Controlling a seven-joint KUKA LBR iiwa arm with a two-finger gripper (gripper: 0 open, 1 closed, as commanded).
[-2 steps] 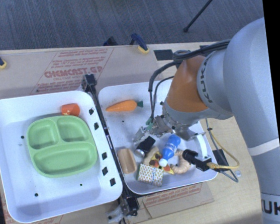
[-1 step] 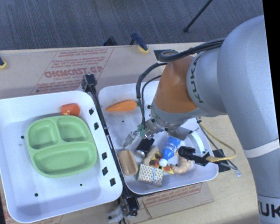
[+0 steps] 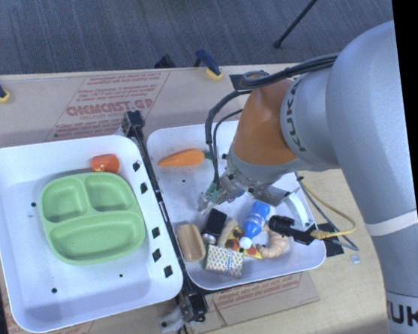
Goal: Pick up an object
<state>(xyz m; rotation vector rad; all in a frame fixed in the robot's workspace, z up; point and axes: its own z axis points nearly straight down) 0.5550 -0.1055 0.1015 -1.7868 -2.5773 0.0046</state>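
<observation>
While lying packed toward the camera-side edge of the right bin (image 3: 311, 259), offering few clean targets: black box (image 3: 214, 221), blue bottle (image 3: 257, 217), tan block (image 3: 190, 242) and patterned carton (image 3: 224, 260), crowding one another, with small toys (image 3: 241, 242) wedged between. Sitting alone by the far edge of the same bin, well apart from the heap: orange carrot (image 3: 181, 158), looking like the easier pick.

Hanging low over the middle of that bin, just beside the black box and the bottle: end effector (image 3: 214, 194), mostly tucked under the orange-banded wrist (image 3: 265, 129). Not showing whether apart, together or clamped on anything; cannot tell, and not seeing any object carried.

Judging the risks from here. Closing on the heap and likely catching two things at once, or merely nudging the box against the carton and coming away with nothing. Pinching the bottle across its round body and probably squirting it sideways. Descending off-centre and possibly pressing onto a toy or the bin floor. Swinging toward the divider and perhaps snagging the black clips (image 3: 151, 200) along the shared rim.

Lying out of harm's way in the left bin (image 3: 7, 248): green divided plate (image 3: 92, 217) and a small red-orange item (image 3: 104, 164) at its far edge.
</observation>
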